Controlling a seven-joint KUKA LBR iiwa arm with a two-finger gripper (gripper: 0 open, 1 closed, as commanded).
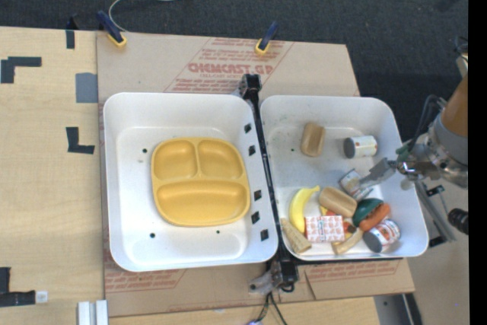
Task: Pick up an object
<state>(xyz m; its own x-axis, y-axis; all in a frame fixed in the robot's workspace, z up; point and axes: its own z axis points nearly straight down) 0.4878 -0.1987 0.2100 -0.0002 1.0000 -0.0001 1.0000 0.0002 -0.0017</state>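
dark grey carpet fills the top of the view, and below it a pale wooden bench carries a sheet of brown cardboard printed with red lettering and held at its far edge by two blue-and-yellow clamps. a thin black cable loops across the carpet toward the left clamp. two shallow white bins sit side by side on the cardboard, joined along a black seam. left bin holds a yellow divided plate, lying flat near its middle, with three compartments. right bin holds a scatter of small things: a tan cylinder lying alone toward the far side, a small white can just to its right, and a crowded heap in the near right corner. that heap includes a yellow banana, a red-and-white packet, a tan roll, a dark green piece, an orange carrot shape and a tin can lying on its side, many of them touching. the gripper reaches in from the right over the right bin's right rim, low and slanting toward the heap, its tip near a small silvery object. whether its jaws are spread or closed cannot be told from this angle, and nothing can be seen pinched between them.
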